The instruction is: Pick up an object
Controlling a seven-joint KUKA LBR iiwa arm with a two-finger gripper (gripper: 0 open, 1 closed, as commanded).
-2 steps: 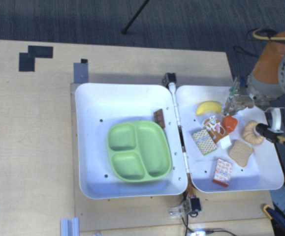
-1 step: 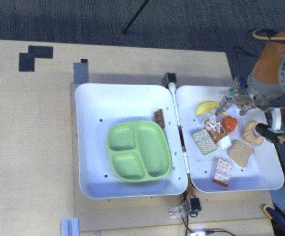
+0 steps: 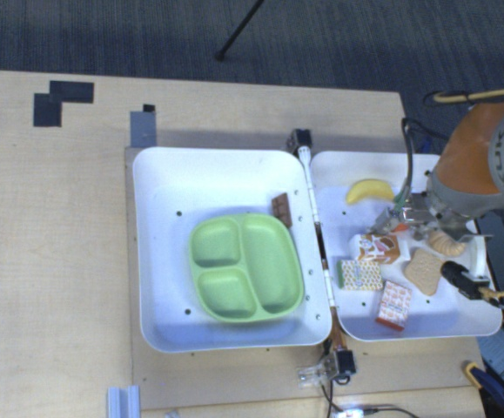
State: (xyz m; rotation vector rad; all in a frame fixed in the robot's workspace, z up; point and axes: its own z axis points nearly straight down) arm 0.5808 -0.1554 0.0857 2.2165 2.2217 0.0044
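In the right bin [image 3: 487, 325], near its far right wall, the claw [image 3: 406, 219] hangs low over a crowded patch of snack packets [image 3: 378, 249]; how it is set cannot be made out. A banana [image 3: 369, 190] lies by the far wall, a cracker [image 3: 423, 271] and small box [image 3: 394, 304] nearer. The left bin [image 3: 160, 233] carries a green tray [image 3: 245, 266]. The counter [image 3: 51, 259] is pale wood against dark carpet [image 3: 147, 20].

My arm [image 3: 482, 159] enters from the right, its grey link and orange band bent down toward the bench. My wrist is lowered and angled leftward, with cables looping beside it. My gripper [image 3: 406, 217] sits low at the arm's left end, pointing down. A dark part of my wrist assembly projects toward the lower right.
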